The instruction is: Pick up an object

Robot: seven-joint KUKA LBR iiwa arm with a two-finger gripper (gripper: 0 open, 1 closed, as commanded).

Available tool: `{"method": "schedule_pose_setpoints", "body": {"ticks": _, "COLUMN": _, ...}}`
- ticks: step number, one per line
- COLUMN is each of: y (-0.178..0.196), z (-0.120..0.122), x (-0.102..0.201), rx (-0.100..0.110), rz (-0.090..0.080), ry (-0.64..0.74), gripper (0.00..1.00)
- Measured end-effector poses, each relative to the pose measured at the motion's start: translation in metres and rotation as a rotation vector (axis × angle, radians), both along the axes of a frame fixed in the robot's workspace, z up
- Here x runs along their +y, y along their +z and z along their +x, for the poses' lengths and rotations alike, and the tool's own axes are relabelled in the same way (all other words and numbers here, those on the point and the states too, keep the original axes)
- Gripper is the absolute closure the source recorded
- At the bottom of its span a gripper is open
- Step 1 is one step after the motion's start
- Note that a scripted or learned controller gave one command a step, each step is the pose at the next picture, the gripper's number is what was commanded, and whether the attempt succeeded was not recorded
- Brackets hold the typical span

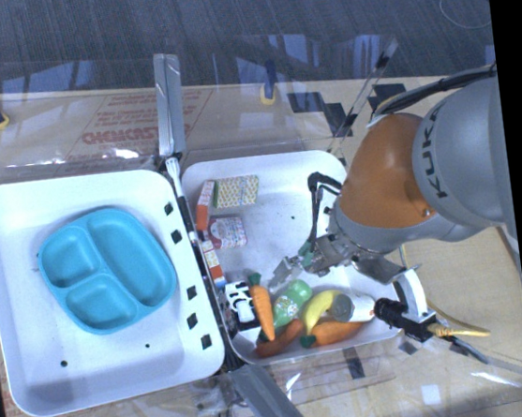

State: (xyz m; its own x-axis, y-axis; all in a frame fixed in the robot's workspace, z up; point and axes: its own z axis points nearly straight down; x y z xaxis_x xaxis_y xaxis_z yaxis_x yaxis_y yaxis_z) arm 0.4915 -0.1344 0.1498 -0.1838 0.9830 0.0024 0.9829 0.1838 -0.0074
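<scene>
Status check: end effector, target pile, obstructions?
End effector low in right white bin, above toy food pile. Orange plastic carrot, yellow banana crowded together. Nothing visibly gripped.

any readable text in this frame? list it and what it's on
"KU": black letters on the grey arm, cut off at the frame edge.
Red print on the bench sheet behind the left bin: mirrored and too blurred to read.
Small boxes in the right bin: print too small to read.

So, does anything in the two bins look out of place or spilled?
Nothing is spilled. The toys are crowded in the right bin's near corner; the blue tray lies askew in the left bin.
</scene>
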Motion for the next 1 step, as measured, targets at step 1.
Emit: {"method": "schedule_pose_setpoints", "body": {"ticks": 1, "y": -0.0602, "z": -0.0152, "x": -0.0192, "rx": -0.004, "rz": -0.001, "ry": -0.027, "gripper": 0.0}}
